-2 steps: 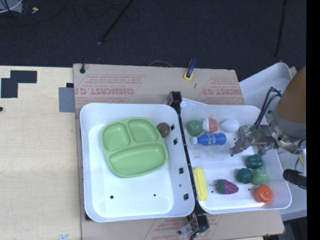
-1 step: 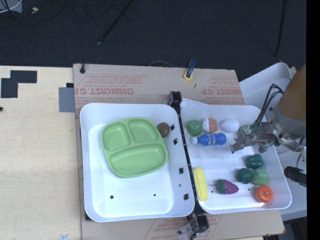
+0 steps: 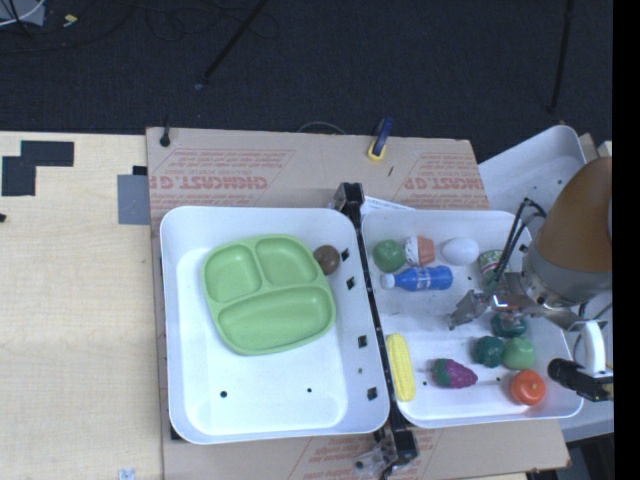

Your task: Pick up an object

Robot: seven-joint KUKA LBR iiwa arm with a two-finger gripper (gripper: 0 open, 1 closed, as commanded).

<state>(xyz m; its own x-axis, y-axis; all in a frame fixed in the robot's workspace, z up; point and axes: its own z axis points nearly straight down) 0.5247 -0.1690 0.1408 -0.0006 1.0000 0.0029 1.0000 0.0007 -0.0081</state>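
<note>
The brown cardboard [image 3: 300, 173] under the bins has red writing on it, upside down and too blurry to read. The left white bin [image 3: 262, 408] holds a green plastic plate [image 3: 268, 293] with three sections, and a small brown ball [image 3: 327, 259] sits just beside the plate's right edge. The right white bin [image 3: 440, 408] holds many small toy foods. The fingers [image 3: 478, 308] hang low over the middle of this bin, at the end of the grey arm [image 3: 575, 238], and I cannot tell if they are spread or pressed together. Just left of the fingers lies a blue bottle [image 3: 420, 280] with a white cap. Beyond it are a round green toy [image 3: 388, 256], an orange and white toy [image 3: 420, 249] and a smooth white egg [image 3: 460, 251]. Closer to the front, below the fingers, are a yellow corn cob [image 3: 400, 365], a purple toy [image 3: 454, 373], two green lumps [image 3: 505, 351] and an orange ball [image 3: 527, 387]. All of it sits on a light wooden desk [image 3: 70, 318].
</note>
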